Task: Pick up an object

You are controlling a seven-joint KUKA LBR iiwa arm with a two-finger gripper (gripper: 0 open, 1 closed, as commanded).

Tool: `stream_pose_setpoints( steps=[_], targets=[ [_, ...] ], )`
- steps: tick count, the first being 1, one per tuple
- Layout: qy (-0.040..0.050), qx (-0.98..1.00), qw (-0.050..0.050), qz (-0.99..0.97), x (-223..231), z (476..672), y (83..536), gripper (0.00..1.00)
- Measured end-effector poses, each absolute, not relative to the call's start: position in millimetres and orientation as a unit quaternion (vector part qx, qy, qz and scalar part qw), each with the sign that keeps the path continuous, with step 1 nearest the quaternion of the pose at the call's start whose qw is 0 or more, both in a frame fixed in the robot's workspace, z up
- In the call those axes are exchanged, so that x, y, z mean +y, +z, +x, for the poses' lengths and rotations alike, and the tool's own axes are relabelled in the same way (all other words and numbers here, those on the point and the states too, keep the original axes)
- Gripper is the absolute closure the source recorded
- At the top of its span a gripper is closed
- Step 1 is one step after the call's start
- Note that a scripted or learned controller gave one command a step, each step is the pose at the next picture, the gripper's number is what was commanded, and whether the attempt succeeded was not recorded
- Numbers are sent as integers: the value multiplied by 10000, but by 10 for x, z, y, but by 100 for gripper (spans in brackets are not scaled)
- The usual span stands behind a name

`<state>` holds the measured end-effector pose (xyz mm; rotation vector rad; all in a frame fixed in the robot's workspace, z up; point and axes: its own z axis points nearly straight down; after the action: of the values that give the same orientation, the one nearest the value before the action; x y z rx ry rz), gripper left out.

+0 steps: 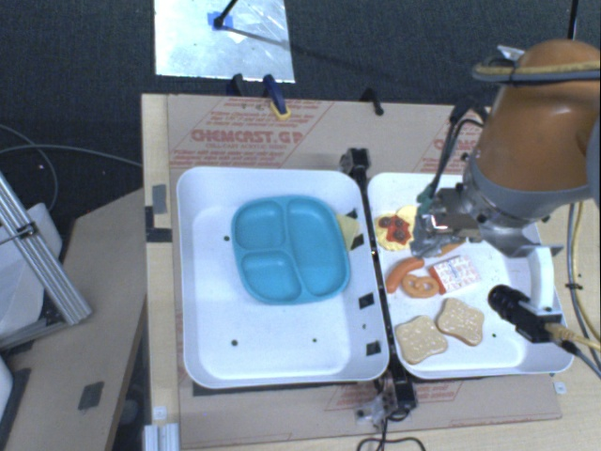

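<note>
My gripper [430, 241] hangs low over the right bin [540, 275], beneath the grey and orange arm. Its tip is just right of a toy pizza slice [394, 229] with red toppings and above an orange sausage [406, 272]. A pretzel [421, 287] lies beside the sausage, and a red and white checked cracker [455, 272] sits to its right. Two toast slices [421, 338] [460, 320] rest near the bin's front. Nothing shows between the fingers.
The left bin [207, 346] holds a blue divided plate [289, 249], and a yellow piece [352, 229] lies at its right side. A black cylinder [521, 313] juts over the right bin's front right corner. A black divider [371, 252] runs between the bins.
</note>
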<state>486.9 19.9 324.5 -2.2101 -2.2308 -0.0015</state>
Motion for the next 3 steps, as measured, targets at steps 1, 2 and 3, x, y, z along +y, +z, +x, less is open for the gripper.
stream_pose_setpoints(
  steps=[1,2,3],
  targets=[
    [5,-7100,14,-7042,647,4894,2878,100],
    [-74,-7115,-27,-7026,1362,4872,4070,100],
    [-20,-7104,-11,-7038,1315,4873,4112,100]
  ],
)
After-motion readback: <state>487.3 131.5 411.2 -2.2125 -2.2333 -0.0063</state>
